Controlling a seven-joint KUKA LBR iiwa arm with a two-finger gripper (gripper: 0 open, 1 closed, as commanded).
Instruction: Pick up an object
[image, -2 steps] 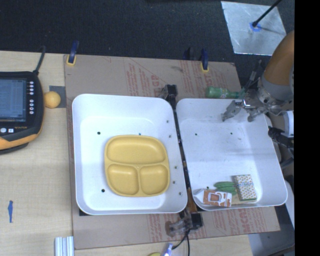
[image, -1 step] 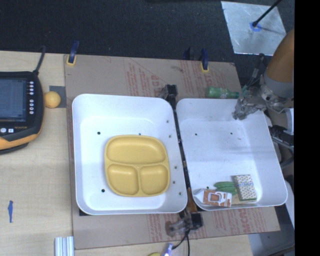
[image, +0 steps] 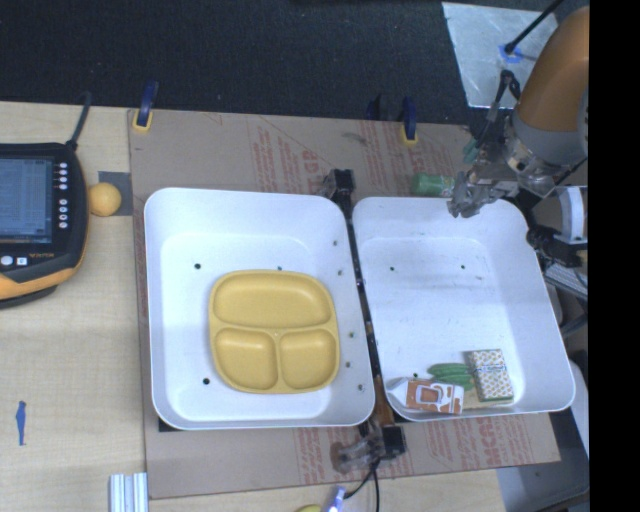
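Note:
In the right bin (image: 455, 300), three small things lie at the near edge: an orange and white carton (image: 434, 396), a green piece (image: 452, 373) and a patterned box (image: 490, 374). My gripper (image: 464, 203) hangs over the far rim of that bin, well away from them. Nothing shows between its fingers.
The left bin (image: 175, 300) holds a yellow divided plate (image: 273, 330). A teach pendant (image: 38, 220) and an orange ball (image: 104, 198) lie on the bench at the left. A green item (image: 432, 184) sits behind the right bin, and clamps stand along the cardboard's far edge.

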